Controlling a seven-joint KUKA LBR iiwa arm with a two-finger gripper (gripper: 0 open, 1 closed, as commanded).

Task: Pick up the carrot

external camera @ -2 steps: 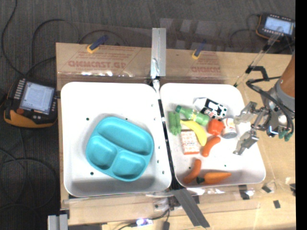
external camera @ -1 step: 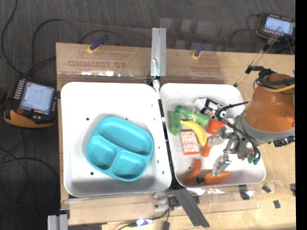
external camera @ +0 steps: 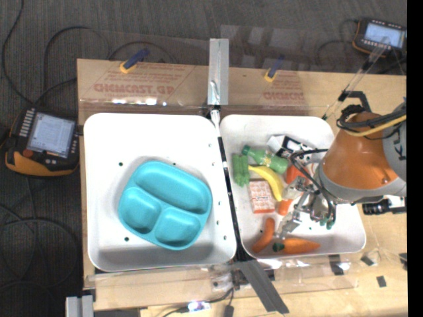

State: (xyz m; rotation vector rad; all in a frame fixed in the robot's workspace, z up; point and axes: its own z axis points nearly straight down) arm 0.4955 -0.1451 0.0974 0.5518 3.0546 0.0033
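The carrot, orange with a green top pointing left, lies flat near the front wall of the right bin. My gripper hangs from the orange-banded wrist just above and behind the carrot, reaching down and to the left. Its tip is low in the bin, close to the carrot's leafy end and to a shorter orange-red piece. Nothing is visibly lifted.
Toy food crowds the right bin: a yellow banana, a green vegetable, a pink-and-white packet and small orange pieces. A teal divided plate sits in the left bin. A ridge separates the bins.
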